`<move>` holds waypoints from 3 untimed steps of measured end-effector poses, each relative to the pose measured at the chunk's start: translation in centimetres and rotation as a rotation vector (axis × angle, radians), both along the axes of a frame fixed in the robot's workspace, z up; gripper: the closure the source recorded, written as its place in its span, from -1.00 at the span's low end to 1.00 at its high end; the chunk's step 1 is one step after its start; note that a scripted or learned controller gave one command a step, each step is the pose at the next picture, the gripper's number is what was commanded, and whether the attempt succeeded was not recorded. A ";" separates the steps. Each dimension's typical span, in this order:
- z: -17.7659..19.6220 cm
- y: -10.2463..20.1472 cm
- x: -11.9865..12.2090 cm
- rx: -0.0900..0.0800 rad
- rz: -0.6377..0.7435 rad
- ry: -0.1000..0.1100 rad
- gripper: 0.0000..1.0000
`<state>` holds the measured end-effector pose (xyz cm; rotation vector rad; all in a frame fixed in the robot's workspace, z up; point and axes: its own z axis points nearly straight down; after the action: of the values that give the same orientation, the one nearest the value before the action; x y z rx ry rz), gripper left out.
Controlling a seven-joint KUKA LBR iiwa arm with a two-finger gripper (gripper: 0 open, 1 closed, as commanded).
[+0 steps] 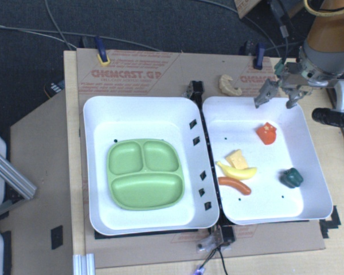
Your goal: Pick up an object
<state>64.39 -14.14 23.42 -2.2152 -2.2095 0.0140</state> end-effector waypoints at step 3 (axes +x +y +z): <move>-10.7 0.3 -0.9 -0.001 0.003 -0.009 -1.00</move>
<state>63.44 -13.82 12.67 -2.2173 -2.2172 0.0051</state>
